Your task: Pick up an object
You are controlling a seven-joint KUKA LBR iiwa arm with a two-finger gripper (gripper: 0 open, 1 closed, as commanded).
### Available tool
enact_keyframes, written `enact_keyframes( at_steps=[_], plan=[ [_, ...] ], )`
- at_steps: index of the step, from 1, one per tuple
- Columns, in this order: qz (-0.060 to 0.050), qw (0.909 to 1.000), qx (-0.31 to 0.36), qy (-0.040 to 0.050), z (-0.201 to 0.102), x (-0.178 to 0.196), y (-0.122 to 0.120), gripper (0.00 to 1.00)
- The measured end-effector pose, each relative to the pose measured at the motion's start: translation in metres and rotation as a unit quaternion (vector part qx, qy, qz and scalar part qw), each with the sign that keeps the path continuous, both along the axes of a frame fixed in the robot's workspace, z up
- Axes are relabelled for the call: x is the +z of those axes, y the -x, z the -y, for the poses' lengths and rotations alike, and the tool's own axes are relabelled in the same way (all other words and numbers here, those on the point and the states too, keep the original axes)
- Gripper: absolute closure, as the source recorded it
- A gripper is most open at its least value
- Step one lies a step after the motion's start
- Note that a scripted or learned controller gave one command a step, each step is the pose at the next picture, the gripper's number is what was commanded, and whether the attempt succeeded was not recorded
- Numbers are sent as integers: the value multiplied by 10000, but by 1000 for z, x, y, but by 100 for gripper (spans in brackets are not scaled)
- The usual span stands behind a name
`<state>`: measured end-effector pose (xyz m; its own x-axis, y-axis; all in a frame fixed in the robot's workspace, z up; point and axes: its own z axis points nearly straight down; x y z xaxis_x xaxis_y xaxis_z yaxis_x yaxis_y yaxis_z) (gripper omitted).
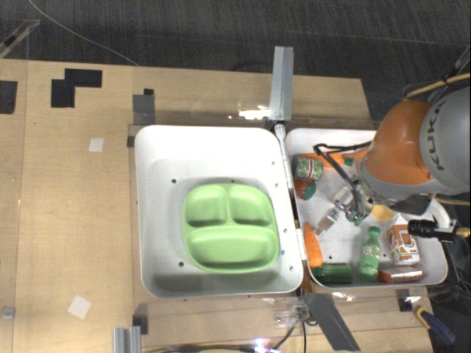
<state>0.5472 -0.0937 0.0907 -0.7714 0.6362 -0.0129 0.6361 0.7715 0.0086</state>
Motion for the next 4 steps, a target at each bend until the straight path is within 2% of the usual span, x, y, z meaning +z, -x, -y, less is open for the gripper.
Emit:
enact_keyframes(
  at_steps=[1, 2, 3, 4],
  plan=[
    [39, 10000, 50, 16, -5, 1, 54, 0],
    [-25, 9977, 675, 11, 34, 34, 11, 0],
    [30, 9973, 736, 20, 31, 0, 54, 0],
    [7, 9882, 1534, 43, 109, 0, 49, 0]
  ],
)
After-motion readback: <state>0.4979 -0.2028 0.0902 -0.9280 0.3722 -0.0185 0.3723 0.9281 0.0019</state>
